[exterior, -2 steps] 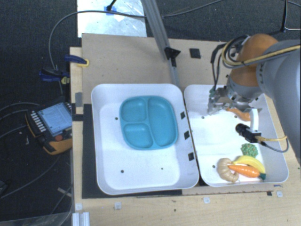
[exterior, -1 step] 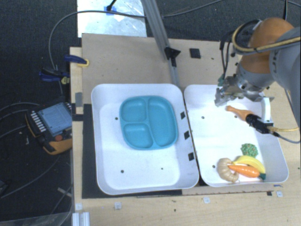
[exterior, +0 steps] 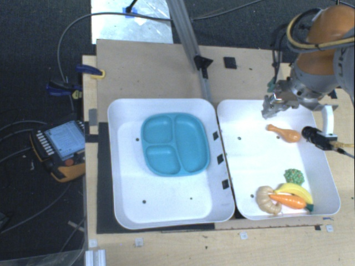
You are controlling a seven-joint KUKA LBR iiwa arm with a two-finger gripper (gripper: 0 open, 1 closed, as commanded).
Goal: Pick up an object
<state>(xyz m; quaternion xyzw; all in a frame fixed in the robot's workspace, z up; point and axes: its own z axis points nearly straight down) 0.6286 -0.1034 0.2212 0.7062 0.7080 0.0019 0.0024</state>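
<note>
1. Camera view: gripper [exterior: 270,108] hangs over the right bin's [exterior: 244,159] far edge; whether it is apart or together cannot be told.
2. Step judged: approach. Nearest target, a toy drumstick [exterior: 283,132], lies just beside it (nothing held).
3. Next move calls for descent over the drumstick.
4. Left bin [exterior: 127,193] holds a blue divided plate [exterior: 175,143]; banana [exterior: 297,190], carrot [exterior: 288,200], broccoli [exterior: 294,175] cluster at the near corner.

- Blue divided plate [exterior: 175,144] lies in the left bin [exterior: 127,204], three compartments, nothing in them;
- Handheld unit with screen [exterior: 60,144], orange-edged, rests on the dark floor left of the bench;
- Clamps [exterior: 75,79] sit at the bench's left edge;
- Cables [exterior: 72,26] trail across the floor.
</note>
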